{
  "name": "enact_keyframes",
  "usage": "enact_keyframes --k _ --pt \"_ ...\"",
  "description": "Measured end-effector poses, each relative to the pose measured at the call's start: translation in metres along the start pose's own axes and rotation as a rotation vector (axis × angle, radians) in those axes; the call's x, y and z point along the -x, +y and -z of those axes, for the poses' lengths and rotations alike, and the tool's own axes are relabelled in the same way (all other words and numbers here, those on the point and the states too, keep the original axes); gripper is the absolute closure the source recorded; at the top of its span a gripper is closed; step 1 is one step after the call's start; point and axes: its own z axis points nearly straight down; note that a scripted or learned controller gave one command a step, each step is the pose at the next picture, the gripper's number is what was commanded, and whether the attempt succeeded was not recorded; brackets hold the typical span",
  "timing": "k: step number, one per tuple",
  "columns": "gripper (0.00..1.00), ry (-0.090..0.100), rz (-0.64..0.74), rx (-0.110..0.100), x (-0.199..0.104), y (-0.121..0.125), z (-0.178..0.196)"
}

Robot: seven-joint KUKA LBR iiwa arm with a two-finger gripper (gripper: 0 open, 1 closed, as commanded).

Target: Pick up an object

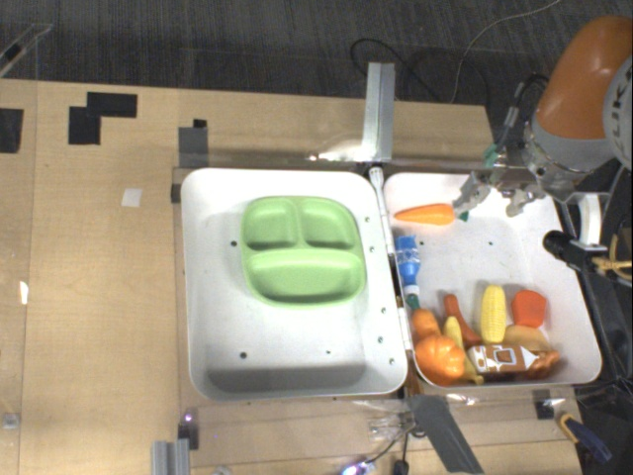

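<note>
You are hovering the gripper [492, 194], fingers spread and gripping nothing, over the right bin [584, 310]. The carrot [425, 214] is lying just beside it at nine o'clock; centre over its thick middle and descend before closing.

A rounded, glossy orange band [584, 77] tops the grey metal arm [579, 151]. Below it the wrist narrows to a silver two-finger gripper [492, 194] with slim, pale metal fingers [468, 197]. Thin dark cables [516, 107] run along the wrist, with a small teal marking beside them.
</note>
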Motion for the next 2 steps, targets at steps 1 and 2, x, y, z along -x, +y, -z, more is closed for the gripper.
enact_keyframes --k 1,2 --pt "0.0 -0.001 0.024 0.004 -0.027 0.044 -0.105" --pt "1.0 -0.009 0.021 -0.015 -0.02 0.04 -0.095"
